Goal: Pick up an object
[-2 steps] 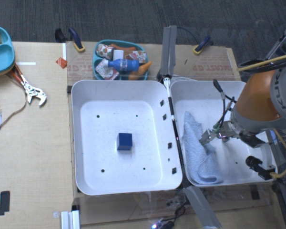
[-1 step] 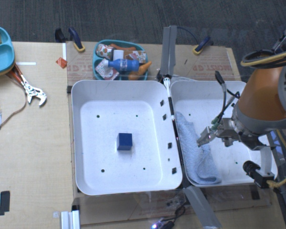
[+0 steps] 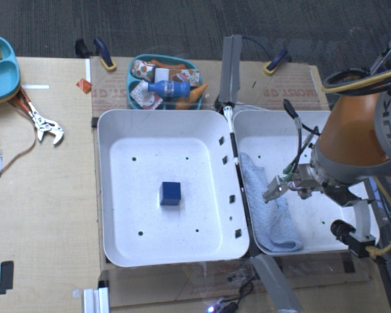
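Red print ran along the cardboard sheet [image 3: 283, 83] behind the bins, but it was upside down and too blurred to read beyond a few letter shapes. The packets in the blue bowl [image 3: 164, 82] carried labels, also illegible. No numbers, brands or signs were readable on the arm, either bin or the blue block.

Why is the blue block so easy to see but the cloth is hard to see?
In the camera view, even light leaves the dark blue block sharp against the left bin, with little shadow; the pale cloth nearly matches the right bin; the gripper above it looks slightly blurred.
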Controlling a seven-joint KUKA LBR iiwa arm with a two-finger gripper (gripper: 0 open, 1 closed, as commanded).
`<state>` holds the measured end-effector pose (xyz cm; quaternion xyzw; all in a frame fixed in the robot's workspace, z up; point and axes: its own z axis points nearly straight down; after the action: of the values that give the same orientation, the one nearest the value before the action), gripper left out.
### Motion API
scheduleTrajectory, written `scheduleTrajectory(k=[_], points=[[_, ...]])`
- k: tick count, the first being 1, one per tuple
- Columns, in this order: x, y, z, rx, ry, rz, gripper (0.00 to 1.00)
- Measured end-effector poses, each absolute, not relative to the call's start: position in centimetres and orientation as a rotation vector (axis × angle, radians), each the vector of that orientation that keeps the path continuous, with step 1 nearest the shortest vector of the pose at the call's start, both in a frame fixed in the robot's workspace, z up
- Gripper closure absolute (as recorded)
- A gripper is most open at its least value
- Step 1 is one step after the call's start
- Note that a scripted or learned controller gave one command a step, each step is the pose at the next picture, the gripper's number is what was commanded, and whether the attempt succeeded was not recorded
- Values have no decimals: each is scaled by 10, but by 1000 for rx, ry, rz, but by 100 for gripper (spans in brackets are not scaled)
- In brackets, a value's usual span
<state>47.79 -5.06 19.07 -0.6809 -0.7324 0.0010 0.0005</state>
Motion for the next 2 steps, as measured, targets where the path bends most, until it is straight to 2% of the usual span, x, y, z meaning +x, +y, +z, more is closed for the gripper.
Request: scheduleTrajectory(k=[1, 2], points=[[479, -52, 199, -2141, -2299, 4, 100], [480, -115, 261, -2074, -2362, 2, 100]])
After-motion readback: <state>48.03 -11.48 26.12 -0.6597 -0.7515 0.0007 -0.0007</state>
